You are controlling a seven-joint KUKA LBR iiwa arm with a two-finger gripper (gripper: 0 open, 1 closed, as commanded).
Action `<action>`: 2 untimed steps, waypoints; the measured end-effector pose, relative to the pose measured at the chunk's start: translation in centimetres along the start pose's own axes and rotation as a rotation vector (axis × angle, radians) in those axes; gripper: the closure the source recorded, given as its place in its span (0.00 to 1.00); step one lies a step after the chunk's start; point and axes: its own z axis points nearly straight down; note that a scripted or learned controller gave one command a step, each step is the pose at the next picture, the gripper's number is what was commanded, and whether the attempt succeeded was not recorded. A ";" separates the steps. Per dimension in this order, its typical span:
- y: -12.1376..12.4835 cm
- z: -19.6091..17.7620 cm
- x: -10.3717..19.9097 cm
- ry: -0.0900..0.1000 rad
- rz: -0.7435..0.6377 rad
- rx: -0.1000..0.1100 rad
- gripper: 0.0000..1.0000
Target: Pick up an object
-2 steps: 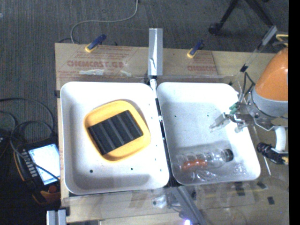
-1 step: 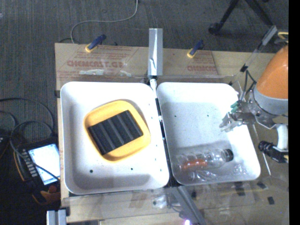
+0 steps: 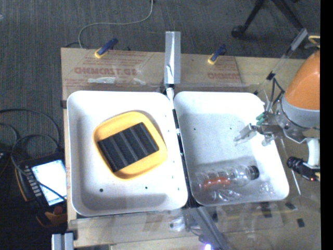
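Two white bins sit side by side on a brown bench (image 3: 73,66), and the right bin (image 3: 208,113) is the one to look from. Inside it, close to its near wall, a clear plastic bottle (image 3: 226,177) lies on its side. The bottle has a dark cap that points toward the arm's side, and something orange shows through its middle. It looks a bit squashed, and it shines, so its edges are hard to see. The gripper (image 3: 248,133) hangs over the far right part of this bin, up and away from the bottle, and does not touch it. Its thin fingers (image 3: 242,136) point toward the middle of the bin, and nothing sits between them. They are too small and blurry to tell if they are spread or closed. Behind the gripper is the arm's big orange band (image 3: 311,85), just past the bin's right wall. On the other side of the right bin is the left bin (image 3: 83,108). A yellow tray (image 3: 106,130) with a black ridged pad on top lies in its middle. Two clamps with blue handles (image 3: 106,48) grip the bench beyond the bins.
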 end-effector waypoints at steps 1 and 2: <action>-4.3 -1.2 -1.7 0.001 -0.218 -0.004 0.00; -3.8 10.3 4.6 -0.003 -0.196 -0.020 0.00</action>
